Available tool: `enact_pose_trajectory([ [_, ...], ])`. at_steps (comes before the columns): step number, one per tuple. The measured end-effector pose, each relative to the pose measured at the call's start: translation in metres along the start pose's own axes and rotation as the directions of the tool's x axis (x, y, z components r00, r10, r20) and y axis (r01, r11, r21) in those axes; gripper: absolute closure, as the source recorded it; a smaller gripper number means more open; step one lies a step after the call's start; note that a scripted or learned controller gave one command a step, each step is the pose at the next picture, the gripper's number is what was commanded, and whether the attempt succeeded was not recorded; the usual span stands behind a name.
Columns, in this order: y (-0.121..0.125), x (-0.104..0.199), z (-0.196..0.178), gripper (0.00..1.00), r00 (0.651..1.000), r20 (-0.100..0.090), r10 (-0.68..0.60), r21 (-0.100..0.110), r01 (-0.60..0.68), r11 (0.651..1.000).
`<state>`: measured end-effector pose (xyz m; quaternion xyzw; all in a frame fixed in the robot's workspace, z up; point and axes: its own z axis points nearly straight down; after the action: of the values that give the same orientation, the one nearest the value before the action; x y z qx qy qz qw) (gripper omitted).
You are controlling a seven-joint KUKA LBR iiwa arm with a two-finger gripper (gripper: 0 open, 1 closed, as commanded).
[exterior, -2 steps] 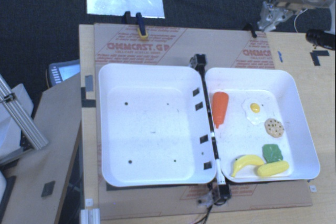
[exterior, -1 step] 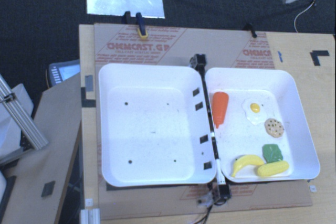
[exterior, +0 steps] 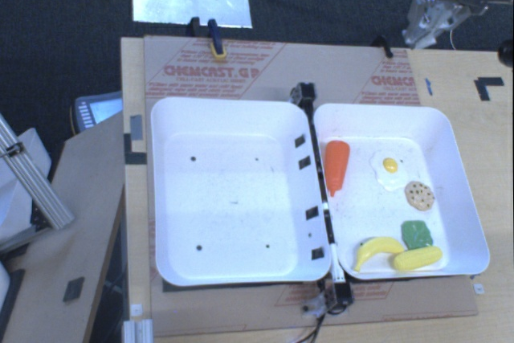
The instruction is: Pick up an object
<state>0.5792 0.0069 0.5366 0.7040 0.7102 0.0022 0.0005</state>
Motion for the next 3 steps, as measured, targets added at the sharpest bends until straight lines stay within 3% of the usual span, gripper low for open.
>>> enact_pose_trajectory([
  [1, -0.015, 0.086, 0.002, 1.00, 1.000, -0.001, -0.004, 0.003, 0.004, 1.000],
  [3, 0.035, 0.232, 0.004, 1.00, 1.000, 0.000, -0.001, 0.004, 0.001, 1.000],
])
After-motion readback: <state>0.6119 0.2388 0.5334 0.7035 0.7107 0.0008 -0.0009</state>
